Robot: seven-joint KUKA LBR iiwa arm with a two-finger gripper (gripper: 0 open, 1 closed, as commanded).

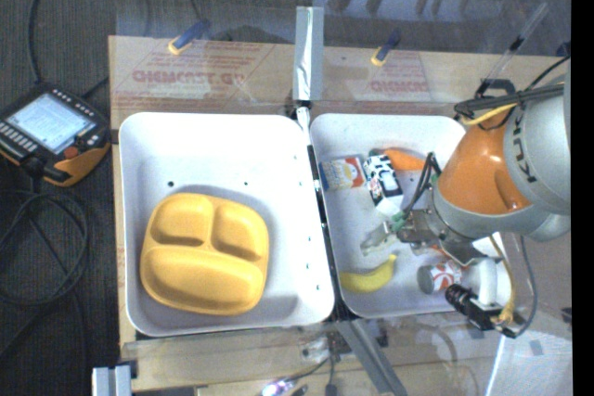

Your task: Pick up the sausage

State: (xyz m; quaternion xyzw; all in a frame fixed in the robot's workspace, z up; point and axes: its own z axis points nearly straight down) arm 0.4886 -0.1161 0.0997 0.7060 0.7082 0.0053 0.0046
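gripper (382, 236) low in right bin (445, 130) – jaw state unclear | arm (529, 167) lettering "KU" | banana (368, 277) near

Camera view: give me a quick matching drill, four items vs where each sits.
Items:
1. yellow tray
2. banana
3. handheld controller
4. orange-banded arm

Places:
A. on the floor, left of the bench
B. in the left bin
C. over the right bin's right side
D. near the right bin's front edge

Pairs: 1-B, 2-D, 3-A, 4-C
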